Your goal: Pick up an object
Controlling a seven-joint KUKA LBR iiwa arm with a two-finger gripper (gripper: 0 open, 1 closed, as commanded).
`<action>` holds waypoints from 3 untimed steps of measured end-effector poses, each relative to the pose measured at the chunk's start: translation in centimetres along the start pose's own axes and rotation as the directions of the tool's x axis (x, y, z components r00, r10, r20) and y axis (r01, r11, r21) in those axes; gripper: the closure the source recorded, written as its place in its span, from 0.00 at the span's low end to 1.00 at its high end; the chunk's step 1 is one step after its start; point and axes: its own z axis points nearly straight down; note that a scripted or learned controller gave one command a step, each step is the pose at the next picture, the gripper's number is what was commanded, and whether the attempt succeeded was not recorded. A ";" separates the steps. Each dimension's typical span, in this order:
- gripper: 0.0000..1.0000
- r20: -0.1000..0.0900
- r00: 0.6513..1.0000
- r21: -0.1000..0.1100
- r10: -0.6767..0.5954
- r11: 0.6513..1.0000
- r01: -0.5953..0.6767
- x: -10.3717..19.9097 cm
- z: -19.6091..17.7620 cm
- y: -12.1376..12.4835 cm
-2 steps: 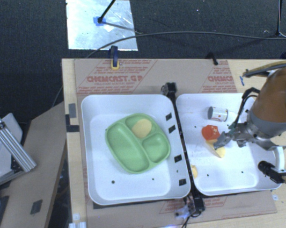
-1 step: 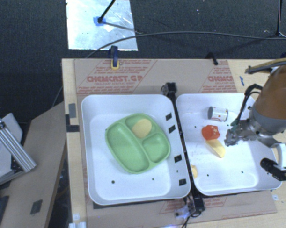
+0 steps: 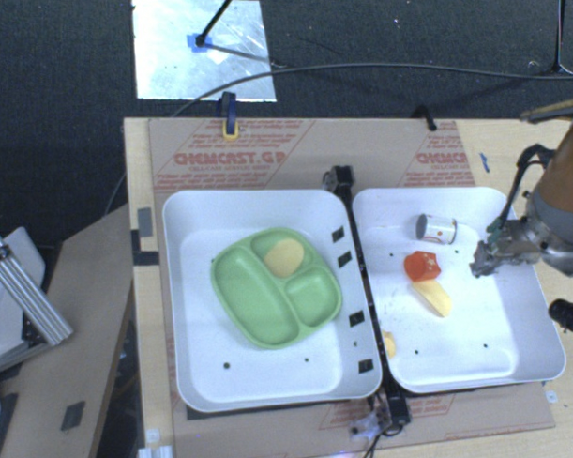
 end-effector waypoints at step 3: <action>1.00 -0.001 1.000 0.001 -0.005 1.000 0.005 8.9 -2.4 3.0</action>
